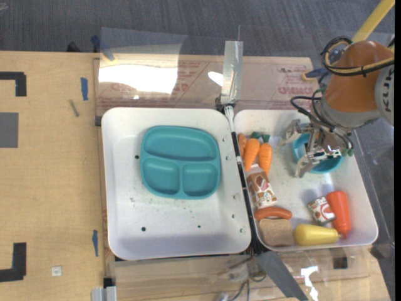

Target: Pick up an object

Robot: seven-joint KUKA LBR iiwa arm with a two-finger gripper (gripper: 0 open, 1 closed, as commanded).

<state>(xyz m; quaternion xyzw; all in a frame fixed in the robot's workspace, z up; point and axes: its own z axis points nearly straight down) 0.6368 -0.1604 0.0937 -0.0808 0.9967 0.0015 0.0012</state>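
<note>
Toy food crowds the right bin (366,193): carrots (257,152) by its left wall, a lemon (316,234) near the front. Over a blue bowl (322,162) at the back, the gripper (313,149) hangs spread, holding nothing.

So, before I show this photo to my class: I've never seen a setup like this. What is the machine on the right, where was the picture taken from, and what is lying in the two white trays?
The single picture comes from a camera fixed above the bench, looking down at a slant. The machine is a robot arm, grey with an orange band, reaching in from the right. At its end is a two-finger gripper, low over a blue bowl in the right bin. I cannot tell from here whether it is holding anything.

The left bin holds a teal divided plate. The right bin holds toy food: carrots by the divider, a small carton, a sausage, a slice of bread, a yellow lemon-like piece, another carrot and a small red-and-white pack.
</note>
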